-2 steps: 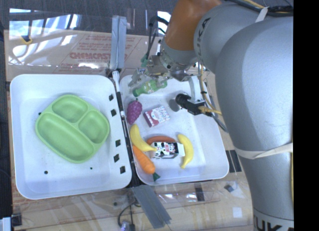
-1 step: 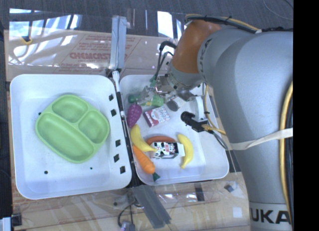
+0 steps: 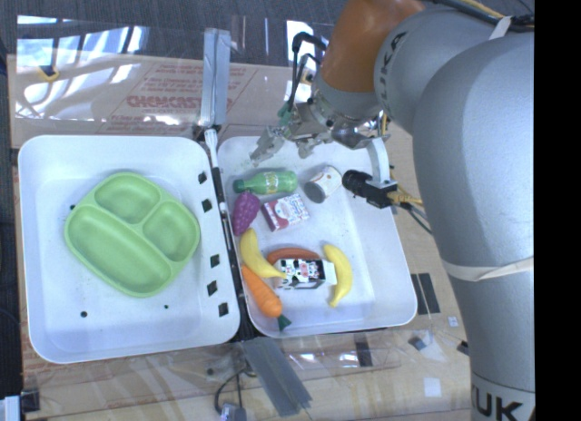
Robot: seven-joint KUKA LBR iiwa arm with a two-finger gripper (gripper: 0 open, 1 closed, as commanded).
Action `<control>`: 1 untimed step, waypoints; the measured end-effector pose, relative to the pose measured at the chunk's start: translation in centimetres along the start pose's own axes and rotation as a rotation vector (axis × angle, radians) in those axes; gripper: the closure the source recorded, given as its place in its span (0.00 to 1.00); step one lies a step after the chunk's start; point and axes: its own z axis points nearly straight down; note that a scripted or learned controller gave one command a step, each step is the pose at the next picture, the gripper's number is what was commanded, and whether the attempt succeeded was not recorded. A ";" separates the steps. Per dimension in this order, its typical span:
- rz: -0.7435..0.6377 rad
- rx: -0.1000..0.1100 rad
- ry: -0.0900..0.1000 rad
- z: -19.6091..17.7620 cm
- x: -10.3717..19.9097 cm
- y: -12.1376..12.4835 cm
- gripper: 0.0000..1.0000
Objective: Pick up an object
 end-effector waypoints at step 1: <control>-0.044 -0.019 -0.004 7.9 -1.2 -0.8 0.00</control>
